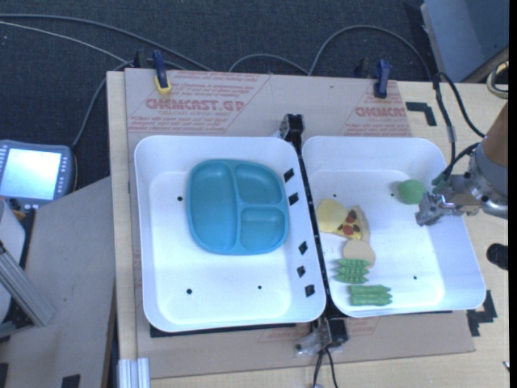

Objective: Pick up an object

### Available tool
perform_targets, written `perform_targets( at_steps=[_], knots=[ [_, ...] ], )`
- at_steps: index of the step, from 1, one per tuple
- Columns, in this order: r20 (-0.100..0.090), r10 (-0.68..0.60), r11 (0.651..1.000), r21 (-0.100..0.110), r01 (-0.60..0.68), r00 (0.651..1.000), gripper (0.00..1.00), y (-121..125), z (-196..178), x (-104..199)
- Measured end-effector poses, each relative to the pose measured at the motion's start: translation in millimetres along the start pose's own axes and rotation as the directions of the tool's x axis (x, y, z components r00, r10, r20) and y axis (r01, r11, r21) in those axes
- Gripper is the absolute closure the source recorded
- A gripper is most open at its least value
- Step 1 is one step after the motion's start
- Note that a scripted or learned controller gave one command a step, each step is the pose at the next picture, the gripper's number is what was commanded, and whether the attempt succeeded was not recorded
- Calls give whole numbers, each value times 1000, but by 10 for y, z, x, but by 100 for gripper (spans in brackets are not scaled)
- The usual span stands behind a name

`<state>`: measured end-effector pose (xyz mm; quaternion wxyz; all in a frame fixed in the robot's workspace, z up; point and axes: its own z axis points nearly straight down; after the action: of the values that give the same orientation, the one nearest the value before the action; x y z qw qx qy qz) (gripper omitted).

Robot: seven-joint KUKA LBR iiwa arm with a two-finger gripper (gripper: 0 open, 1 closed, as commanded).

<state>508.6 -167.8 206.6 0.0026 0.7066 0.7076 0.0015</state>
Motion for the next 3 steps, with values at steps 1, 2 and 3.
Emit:
perform_targets(
  at_steps=[1, 2, 3],
  knots=[
    [0, 0, 1000, 1, 0, 1000, 100, 15, -285, -1],
    [-5, -4, 1000, 9, 4, 1000, 100, -23, -175, 504],
    [-5, -4, 1000, 9, 4, 1000, 100, -43, -94, 983]
  ],
)
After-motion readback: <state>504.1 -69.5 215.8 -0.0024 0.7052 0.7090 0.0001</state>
